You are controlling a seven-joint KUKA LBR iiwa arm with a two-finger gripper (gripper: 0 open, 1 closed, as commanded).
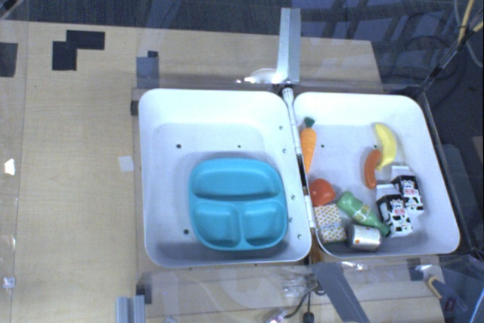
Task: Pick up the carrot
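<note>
Landmark: the divider [296, 155] where the two white bins meet; every place below is told from it
Carrot [308, 144]: in my right-hand bin [412, 113], lying just beside the divider, almost against that wall, towards the far end
Long axis: runs nearly along the divider, green top at the far end, orange tip pointing to the near end
Nearest neighbours: a red tomato-like piece [321, 191] further down the divider, apart from the carrot; banana [386, 144] and a small orange-red piece [371, 167] well away from the divider
Other bin: left bin [162, 117] holds a blue sectioned plate [238, 202] across the divider
My tool: I cannot tell whether it is wide or narrow from here
Direction of approach: I come in from the right, so I judge the carrot lies across the bin from me
What the move turns on: I judge my fingers should close across the carrot, one slipping between it and the wall
Risk: the divider wall may block that finger
</note>
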